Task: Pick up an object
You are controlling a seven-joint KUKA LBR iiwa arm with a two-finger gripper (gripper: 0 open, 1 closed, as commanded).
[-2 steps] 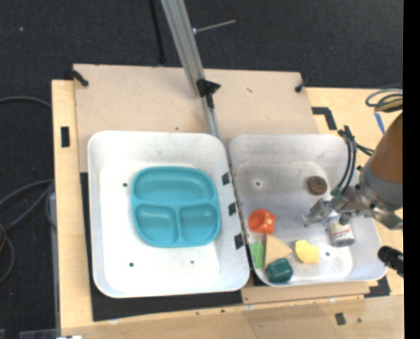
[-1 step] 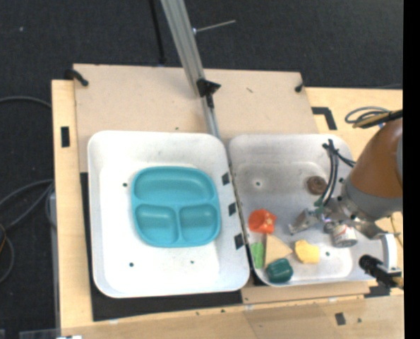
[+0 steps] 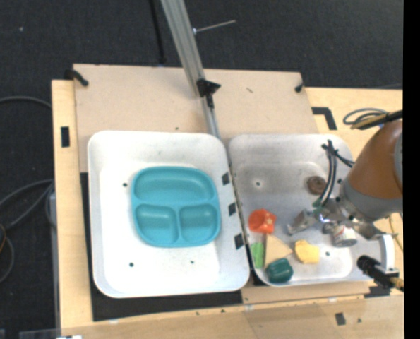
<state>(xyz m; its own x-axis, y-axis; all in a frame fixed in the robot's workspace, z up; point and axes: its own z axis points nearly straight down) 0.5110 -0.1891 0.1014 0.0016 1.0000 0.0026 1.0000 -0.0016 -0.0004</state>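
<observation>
While hovering low in the right bin (image 3: pixel 266 154), gripper (image 3: pixel 305 221) sitting just above the yellow block (image 3: pixel 308 251), jaw state impossible to tell.

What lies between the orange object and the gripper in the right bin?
In the camera view, only bare, scuffed floor of the right bin separates the orange object from the gripper. The yellow object sits below that stretch, not in it.

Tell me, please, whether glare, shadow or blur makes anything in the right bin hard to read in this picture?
In the camera view, light is even and soft, without harsh glare; the right bin looks greyish and scuffed; the end effector is small and blurry, its state unreadable; the orange object and yellow object read clearly.
</observation>
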